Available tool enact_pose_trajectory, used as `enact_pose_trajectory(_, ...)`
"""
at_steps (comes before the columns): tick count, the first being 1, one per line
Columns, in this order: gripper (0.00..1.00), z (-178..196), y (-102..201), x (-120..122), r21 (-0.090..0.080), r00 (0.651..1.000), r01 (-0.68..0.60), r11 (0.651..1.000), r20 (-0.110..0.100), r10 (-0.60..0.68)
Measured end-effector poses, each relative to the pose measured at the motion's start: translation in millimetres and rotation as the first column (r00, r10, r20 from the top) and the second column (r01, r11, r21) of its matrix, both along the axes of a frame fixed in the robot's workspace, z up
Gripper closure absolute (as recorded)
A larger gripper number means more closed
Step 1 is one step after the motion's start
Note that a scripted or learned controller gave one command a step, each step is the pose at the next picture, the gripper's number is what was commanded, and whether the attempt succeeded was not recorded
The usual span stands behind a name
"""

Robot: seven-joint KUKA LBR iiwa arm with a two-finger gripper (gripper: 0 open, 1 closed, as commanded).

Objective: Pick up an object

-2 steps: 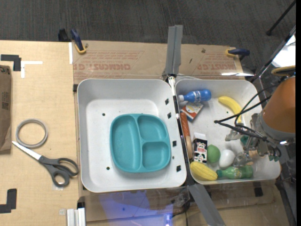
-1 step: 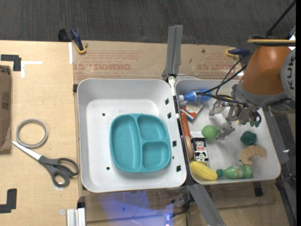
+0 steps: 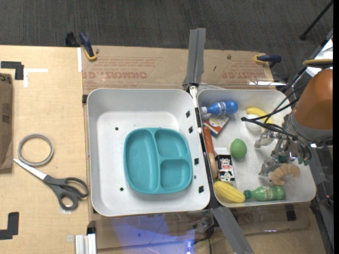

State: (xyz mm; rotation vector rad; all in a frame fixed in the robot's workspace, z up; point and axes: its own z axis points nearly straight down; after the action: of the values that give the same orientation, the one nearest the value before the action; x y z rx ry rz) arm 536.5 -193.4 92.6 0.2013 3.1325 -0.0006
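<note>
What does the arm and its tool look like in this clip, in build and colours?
At the right edge, the arm shows a rounded orange band with grey housing beneath. Thin black cables loop from it across the right bin. The tool is a small cluster of silvery metal parts, with fingers too cluttered to make out.

Slanted overhead view of both bins (image 3: 95, 157)

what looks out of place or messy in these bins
Nothing looks spilled or broken. The right bin holds a loose jumble: blue bottle, green ball, corn, green bottle. The teal divided plate sits slightly rotated in the left bin.
</note>
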Motion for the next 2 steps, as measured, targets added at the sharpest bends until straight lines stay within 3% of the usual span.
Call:
enact_pose_trajectory(1, 0.00, -0.1, 80.5, 42.4, 0.000, 0.995, 0.095, 0.995, 0.002, -0.095)
enact_pose_trajectory(2, 0.00, 1.5, 89.5, 9.9, -0.010, 0.985, 0.172, 0.985, 0.005, -0.172)
